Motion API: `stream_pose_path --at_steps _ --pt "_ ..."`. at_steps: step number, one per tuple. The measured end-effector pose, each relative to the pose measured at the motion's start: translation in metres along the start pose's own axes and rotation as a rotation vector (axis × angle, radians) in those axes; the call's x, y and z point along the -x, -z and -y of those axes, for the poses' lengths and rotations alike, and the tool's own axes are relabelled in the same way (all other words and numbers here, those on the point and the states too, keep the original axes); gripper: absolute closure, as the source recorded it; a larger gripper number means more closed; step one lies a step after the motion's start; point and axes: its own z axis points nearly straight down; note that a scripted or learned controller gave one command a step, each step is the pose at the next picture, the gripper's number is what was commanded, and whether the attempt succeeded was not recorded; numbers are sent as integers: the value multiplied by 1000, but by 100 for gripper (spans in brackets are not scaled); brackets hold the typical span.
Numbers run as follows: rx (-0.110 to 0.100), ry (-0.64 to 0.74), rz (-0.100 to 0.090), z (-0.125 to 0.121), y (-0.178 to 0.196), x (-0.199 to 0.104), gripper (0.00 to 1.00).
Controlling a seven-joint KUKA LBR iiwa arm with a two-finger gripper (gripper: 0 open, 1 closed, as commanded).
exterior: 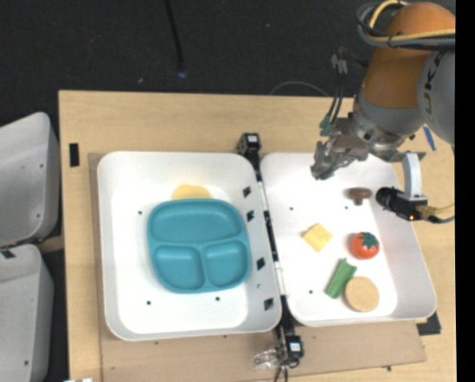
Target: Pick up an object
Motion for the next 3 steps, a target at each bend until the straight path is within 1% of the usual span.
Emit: stream_pose_path --at_steps 1,2,3 --pt "1 1 -1 12 1 -56 100" --pt "-1 0 0 13 -16 -111 100" --pt "1 2 -2 10 -12 -163 100"
